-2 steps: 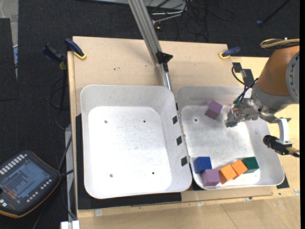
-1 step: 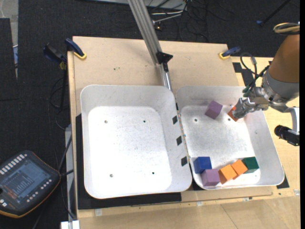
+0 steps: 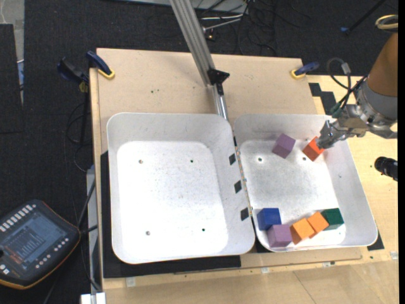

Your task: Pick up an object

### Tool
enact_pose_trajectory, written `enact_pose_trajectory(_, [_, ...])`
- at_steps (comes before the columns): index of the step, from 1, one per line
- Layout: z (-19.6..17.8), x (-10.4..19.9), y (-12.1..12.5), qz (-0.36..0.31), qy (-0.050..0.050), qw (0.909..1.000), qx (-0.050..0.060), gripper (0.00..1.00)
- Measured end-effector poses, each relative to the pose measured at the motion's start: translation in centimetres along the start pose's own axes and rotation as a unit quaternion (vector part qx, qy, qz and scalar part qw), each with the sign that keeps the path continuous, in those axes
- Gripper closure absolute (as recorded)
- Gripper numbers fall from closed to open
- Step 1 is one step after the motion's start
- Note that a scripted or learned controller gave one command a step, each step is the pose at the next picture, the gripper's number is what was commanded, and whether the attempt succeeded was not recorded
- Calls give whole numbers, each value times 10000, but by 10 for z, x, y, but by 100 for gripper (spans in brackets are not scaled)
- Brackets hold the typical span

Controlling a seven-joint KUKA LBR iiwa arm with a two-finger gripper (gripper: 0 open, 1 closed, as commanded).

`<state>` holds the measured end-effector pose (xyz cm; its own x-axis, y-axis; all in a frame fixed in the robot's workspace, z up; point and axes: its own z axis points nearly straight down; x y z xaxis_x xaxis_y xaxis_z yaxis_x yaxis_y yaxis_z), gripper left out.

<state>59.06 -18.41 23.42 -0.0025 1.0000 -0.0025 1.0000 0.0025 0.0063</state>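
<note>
gripper (image 3: 326,138) is over the right bin (image 3: 354,189) far edge, jaws pinching an orange block (image 3: 312,149) clear of the floor. purple block (image 3: 284,145) sits just beside; others bunched at near edge.

I can't read a single word, number or brand anywhere from my station. The handheld control pendant (image 3: 28,242) at the lower left has a lit screen with rows of marks, but they are far too small and blurred for me to make out. The coloured blocks, both white bins and the worktop (image 3: 164,84) carry no legible markings.
</note>
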Motion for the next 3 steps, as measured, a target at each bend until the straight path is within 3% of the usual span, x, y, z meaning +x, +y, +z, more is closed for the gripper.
enact_pose_trajectory(3, [-11, 169, -28, -35, 25, 10000, 41, 100])
